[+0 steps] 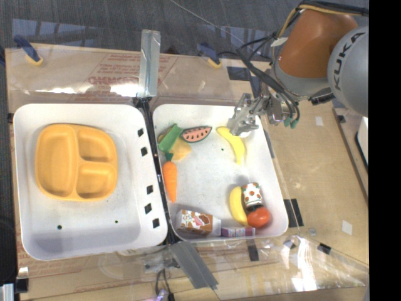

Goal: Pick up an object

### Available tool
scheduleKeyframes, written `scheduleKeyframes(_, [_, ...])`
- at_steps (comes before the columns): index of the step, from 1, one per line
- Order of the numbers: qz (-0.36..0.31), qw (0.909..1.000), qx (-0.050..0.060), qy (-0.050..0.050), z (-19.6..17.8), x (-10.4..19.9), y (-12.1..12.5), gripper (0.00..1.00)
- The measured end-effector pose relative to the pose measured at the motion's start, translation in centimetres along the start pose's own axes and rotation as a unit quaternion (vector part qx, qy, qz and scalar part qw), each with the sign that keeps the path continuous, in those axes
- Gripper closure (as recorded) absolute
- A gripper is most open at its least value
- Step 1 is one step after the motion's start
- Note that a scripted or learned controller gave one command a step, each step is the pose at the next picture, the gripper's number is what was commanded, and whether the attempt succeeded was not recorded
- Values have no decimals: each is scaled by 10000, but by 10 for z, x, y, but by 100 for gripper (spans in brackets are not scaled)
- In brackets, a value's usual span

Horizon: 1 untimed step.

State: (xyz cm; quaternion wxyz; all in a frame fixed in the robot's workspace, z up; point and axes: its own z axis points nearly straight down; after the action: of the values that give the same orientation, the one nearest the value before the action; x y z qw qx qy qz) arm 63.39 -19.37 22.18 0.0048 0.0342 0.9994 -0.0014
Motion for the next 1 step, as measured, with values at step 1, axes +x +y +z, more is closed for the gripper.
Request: scheduleKeyframes(1, [2208, 9753, 5, 13, -90, -17, -16, 100])
